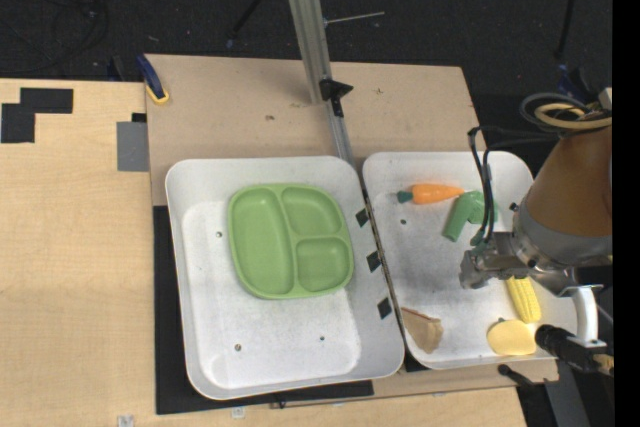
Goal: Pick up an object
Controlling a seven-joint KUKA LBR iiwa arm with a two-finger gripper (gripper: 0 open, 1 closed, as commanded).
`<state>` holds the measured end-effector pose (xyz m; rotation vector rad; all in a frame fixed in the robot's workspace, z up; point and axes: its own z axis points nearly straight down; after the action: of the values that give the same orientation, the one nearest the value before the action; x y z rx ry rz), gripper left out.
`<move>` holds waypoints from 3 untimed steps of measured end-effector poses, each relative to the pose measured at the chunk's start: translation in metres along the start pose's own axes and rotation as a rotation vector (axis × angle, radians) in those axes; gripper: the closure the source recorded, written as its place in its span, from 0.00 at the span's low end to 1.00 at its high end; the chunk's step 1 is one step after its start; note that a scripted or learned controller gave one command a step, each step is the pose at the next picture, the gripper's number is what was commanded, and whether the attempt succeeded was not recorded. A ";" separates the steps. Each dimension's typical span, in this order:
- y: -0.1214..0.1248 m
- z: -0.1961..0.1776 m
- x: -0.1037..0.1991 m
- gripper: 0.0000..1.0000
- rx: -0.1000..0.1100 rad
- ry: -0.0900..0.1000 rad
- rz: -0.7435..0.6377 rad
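The right bin (440, 340) holds several toy foods. An orange carrot (435, 194) lies near its far side, with a green piece (462, 215) just right of it. A yellow corn cob (523, 298) and a pale yellow rounded piece (511, 337) lie at the near right. A brown piece (424, 327) sits at the near left edge. My gripper (484, 269) hangs low over the bin's middle right, just left of the corn and below the green piece. Nothing shows in its hold.
The left bin (200, 315) carries a green divided plate (290, 240). A metal post (310, 30) rises behind the bins. Black clips (372, 260) line the seam between the two bins. A cable (486, 190) runs down to the wrist.
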<state>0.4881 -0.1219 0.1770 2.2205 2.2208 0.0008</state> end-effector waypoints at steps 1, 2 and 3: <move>-0.005 -0.057 -0.008 1.00 0.000 0.000 0.000; -0.005 -0.061 -0.008 1.00 0.002 0.001 0.000; 0.009 -0.067 0.037 1.00 0.003 0.002 -0.004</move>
<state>0.4966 -0.0844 0.2442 2.2185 2.2274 -0.0008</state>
